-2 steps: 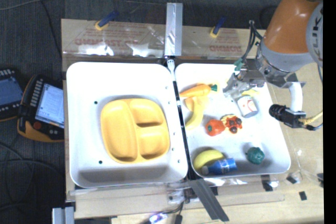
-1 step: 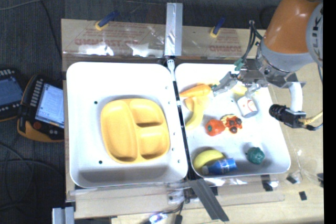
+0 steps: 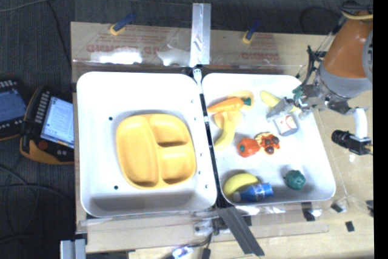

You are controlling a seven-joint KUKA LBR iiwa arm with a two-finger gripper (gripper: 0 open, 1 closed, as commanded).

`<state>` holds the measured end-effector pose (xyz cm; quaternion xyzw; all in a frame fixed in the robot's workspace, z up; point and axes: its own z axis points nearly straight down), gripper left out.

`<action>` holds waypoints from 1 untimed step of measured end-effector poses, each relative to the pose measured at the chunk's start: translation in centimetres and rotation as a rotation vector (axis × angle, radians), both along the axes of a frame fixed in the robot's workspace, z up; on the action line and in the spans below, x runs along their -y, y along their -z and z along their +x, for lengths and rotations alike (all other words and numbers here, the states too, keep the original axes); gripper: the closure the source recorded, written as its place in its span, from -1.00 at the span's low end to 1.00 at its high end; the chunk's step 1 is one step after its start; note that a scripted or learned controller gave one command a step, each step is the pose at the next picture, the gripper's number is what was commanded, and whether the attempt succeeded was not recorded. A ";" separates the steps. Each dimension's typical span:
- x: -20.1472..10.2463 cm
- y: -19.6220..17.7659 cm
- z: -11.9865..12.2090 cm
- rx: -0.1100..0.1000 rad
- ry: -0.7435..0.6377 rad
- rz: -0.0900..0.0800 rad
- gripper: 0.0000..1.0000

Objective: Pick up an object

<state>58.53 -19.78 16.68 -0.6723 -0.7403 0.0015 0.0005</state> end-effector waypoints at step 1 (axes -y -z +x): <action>1.4 7.6 4.8 0.007 -0.114 0.012 -1.00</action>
